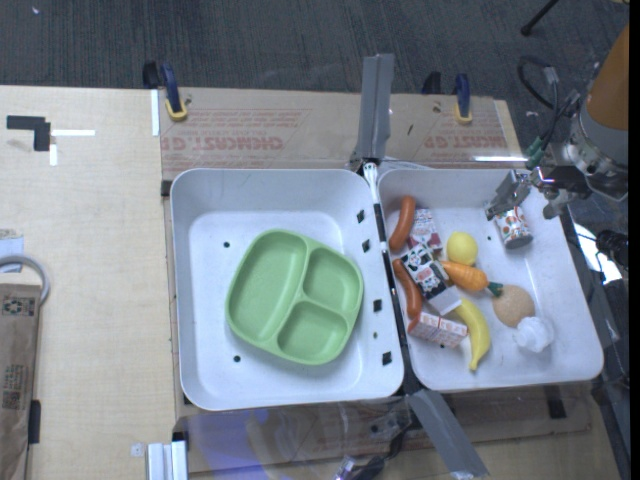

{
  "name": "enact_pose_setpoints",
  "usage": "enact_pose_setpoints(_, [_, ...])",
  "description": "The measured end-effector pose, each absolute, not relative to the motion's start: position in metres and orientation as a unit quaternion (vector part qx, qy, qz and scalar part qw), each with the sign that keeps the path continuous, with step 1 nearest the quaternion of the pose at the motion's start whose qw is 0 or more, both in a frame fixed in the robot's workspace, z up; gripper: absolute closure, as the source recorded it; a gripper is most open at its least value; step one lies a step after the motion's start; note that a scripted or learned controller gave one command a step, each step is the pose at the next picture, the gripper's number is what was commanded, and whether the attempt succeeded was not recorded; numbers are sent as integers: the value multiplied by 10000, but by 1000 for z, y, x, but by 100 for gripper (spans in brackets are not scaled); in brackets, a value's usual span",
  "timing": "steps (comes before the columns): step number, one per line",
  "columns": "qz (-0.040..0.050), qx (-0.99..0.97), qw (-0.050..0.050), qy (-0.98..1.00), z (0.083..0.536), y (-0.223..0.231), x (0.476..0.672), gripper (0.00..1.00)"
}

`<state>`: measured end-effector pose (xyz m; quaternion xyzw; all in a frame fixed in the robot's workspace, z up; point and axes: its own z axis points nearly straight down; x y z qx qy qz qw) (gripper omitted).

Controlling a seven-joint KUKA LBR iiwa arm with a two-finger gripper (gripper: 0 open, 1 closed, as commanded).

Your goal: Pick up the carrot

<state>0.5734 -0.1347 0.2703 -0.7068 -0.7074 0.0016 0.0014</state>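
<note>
The carrot [466,275] is orange with a green stem end pointing right. It lies in the middle of the right bin [575,298], just below a lemon [461,247]. My gripper [523,209] hangs over the bin's upper right part, up and to the right of the carrot and well apart from it. Its two fingers stand spread, so it is open. A small red and white can [514,229] sits right beneath the fingertips.
Around the carrot lie a banana [476,334], two sausages [402,223], small cartons [428,268], a tan round fruit [513,305] and a white lump [534,335]. The left bin [200,268] holds a green divided plate [295,296].
</note>
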Motion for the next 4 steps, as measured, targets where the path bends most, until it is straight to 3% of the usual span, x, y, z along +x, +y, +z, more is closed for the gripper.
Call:
enact_pose_setpoints(1, [3,-6629,3,-7487,128,-117,563,0])
enact_pose_setpoints(2, [4,-6058,11,-7956,91,-173,560,0])
enact_pose_setpoints(3, [6,-6068,13,-7948,99,-174,560,100])
enact_pose_setpoints(4, [3,-5969,0,-8023,91,-125,642,100])
